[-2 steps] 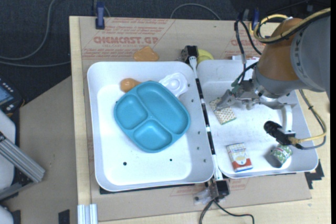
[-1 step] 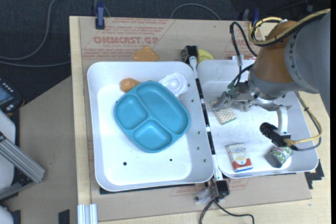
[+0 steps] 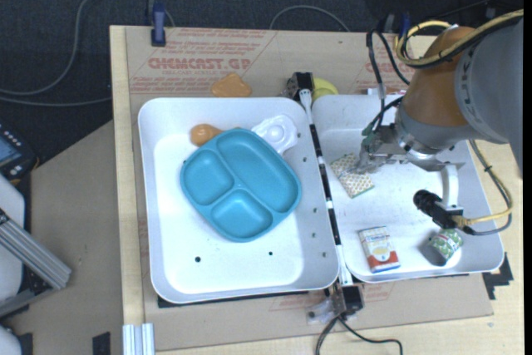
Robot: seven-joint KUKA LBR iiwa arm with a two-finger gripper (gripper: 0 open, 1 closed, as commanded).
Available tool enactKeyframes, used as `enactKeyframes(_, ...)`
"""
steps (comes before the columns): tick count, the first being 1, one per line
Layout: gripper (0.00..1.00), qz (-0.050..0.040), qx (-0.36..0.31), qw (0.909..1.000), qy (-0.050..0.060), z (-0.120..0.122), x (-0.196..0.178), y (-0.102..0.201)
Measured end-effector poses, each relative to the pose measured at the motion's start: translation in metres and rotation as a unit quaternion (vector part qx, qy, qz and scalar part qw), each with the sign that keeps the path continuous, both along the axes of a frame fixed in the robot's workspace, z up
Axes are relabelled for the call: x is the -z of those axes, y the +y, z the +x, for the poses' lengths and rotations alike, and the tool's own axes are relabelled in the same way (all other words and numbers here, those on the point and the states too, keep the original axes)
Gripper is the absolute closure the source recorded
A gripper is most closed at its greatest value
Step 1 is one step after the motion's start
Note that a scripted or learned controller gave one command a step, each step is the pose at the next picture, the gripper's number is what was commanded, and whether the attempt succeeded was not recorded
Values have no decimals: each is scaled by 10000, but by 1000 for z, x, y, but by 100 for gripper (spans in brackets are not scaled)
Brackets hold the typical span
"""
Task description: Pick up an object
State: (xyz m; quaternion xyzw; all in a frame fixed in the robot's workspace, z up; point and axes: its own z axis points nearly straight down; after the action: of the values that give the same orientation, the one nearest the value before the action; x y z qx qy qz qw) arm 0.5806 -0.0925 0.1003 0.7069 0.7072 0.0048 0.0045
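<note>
- Reaching in from the right edge of the frame, the grey arm (image 3: 490, 71) bends down over the right bin (image 3: 490, 262), its orange band in the upper right of the frame.
- The wrist points down and toward the frame's left, and the gripper (image 3: 369, 155) sits low over the upper left part of that bin.
- From this slant, how wide the gripper is set cannot be told, and nothing can be seen held in it.
- A patterned packet (image 3: 354, 179) lies flat on the bin floor just below and left of the gripper, near the wall between the bins; whether the two touch is not clear.
- A small red and white box (image 3: 379, 249) and a green wrapped item (image 3: 445, 246) lie lower in the same bin, well apart from the gripper.
- A blue divided tray (image 3: 241, 183) sits tilted in the left bin (image 3: 166, 262), with an orange piece (image 3: 202, 133) and a clear white item (image 3: 277, 132) at its upper edge.
</note>
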Motion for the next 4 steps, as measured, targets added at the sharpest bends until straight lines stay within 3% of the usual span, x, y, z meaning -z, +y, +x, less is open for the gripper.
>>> enactKeyframes(1, 0, 2, 4, 10000, 12, -1, 1, 0)
enactKeyframes(2, 0, 10, -7, 10000, 47, 6, 13, 0)
enactKeyframes(3, 100, 6, -7, 10000, 1, 9, 0, 1)
enactKeyframes(4, 0, 9, -5, 10000, 15, 8, 1, 1)
